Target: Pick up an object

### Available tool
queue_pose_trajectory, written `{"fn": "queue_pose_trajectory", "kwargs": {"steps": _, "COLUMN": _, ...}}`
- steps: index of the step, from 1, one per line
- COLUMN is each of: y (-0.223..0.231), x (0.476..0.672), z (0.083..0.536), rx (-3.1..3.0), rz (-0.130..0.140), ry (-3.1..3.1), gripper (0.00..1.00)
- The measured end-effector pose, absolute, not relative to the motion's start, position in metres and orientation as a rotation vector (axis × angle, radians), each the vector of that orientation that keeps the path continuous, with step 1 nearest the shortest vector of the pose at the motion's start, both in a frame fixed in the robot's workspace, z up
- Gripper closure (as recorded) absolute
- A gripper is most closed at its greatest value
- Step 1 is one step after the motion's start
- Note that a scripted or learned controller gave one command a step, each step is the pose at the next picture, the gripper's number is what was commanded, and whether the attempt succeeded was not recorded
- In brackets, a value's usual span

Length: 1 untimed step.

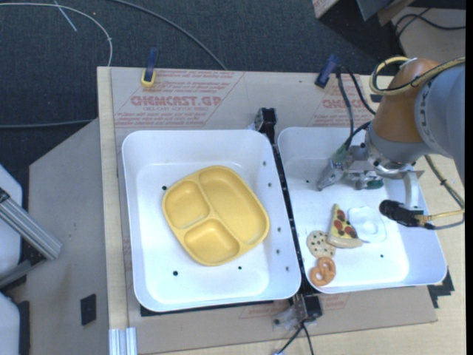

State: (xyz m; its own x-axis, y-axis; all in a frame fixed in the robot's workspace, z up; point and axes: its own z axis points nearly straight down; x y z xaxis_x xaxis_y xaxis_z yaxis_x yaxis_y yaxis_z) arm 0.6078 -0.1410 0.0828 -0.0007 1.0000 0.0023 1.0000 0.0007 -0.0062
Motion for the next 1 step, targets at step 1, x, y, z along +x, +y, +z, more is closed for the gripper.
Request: {"fn": "queue_pose_trajectory", "kwargs": {"steps": 1, "y": -0.141, "x": 0.6096, "z": 0.0966, "rx": -2.22, "rz": -0.002, "ry": -2.221, "gripper": 1.0}}
